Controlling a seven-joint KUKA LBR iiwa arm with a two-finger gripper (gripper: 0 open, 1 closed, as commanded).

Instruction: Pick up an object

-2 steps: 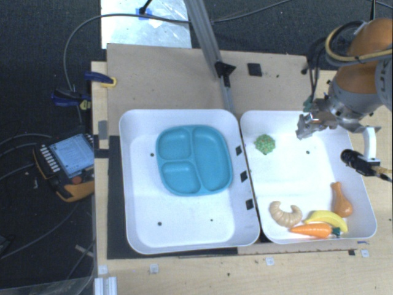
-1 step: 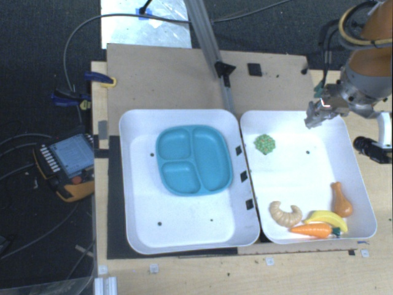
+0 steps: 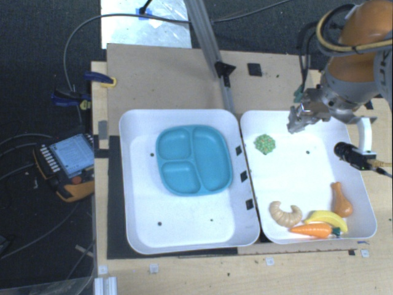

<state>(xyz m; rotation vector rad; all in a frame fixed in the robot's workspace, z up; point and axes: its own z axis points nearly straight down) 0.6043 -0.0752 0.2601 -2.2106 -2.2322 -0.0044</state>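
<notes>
Brown bench carries two white bins. At the right bin's [image 3: 368, 223] five o'clock corner a carrot [image 3: 312, 230], banana [image 3: 328, 219] and croissant [image 3: 286, 213] crowd together, risking a glancing grab. Farther, broccoli [image 3: 264, 144] sits alone at eleven o'clock; gripper [image 3: 297, 123] hovers near it, spread unreadable.

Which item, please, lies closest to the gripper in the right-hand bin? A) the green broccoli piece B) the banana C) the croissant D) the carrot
A: the green broccoli piece lies alone in the upper part of the right bin, just left of and below the gripper, while the carrot, banana and croissant cluster at the bin's near edge.
</notes>
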